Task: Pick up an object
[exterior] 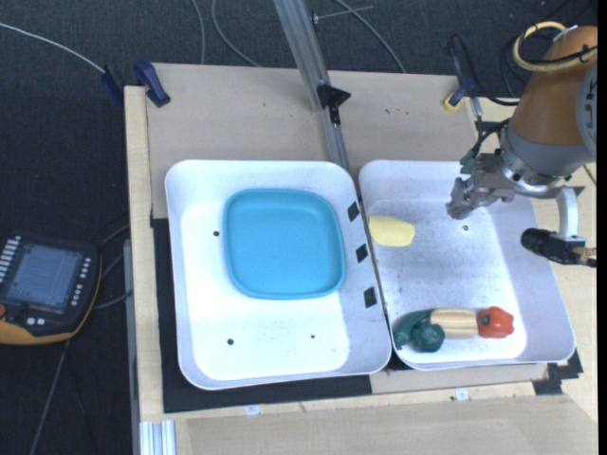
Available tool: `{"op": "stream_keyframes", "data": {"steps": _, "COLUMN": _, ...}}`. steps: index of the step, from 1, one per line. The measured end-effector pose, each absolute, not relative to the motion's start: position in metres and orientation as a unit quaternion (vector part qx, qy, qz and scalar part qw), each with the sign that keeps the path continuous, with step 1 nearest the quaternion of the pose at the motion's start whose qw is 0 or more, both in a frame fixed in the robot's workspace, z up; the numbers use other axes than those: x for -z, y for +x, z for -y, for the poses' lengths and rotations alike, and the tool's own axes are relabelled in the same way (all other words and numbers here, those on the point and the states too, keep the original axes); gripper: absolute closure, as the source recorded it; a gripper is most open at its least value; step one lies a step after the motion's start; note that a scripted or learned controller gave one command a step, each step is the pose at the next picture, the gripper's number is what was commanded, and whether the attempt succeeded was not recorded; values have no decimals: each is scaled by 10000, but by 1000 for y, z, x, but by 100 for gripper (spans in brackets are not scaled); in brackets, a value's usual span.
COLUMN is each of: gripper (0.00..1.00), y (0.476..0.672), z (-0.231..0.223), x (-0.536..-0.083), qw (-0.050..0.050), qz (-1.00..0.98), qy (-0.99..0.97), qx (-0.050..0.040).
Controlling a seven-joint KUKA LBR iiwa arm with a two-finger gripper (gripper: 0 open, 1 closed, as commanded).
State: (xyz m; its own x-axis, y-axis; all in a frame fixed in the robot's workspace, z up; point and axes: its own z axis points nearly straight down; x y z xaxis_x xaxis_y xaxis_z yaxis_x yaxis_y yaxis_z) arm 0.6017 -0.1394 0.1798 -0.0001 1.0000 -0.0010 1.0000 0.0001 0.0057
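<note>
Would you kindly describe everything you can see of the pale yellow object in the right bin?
The pale yellow object is a small, smooth, rounded lump, plastic by its look, somewhat longer than wide and lying flat. It rests on the floor of the right bin close against that bin's left wall, in the half farther from the camera. Nothing else touches it: the gripper hovers well off to its right, and the green, tan and red toys lie apart along the near wall.
</note>
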Motion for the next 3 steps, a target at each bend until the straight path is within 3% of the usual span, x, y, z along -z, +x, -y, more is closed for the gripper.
{"op": "stream_keyframes", "data": {"steps": 2, "gripper": 100, "y": 611, "z": 143, "x": -277, "qw": 18, "qz": -7073, "qy": 7070, "qx": -13}}
{"op": "stream_keyframes", "data": {"steps": 3, "gripper": 100, "y": 600, "z": 88, "x": -263, "qw": -4, "qz": -7086, "qy": 7056, "qx": -4}}
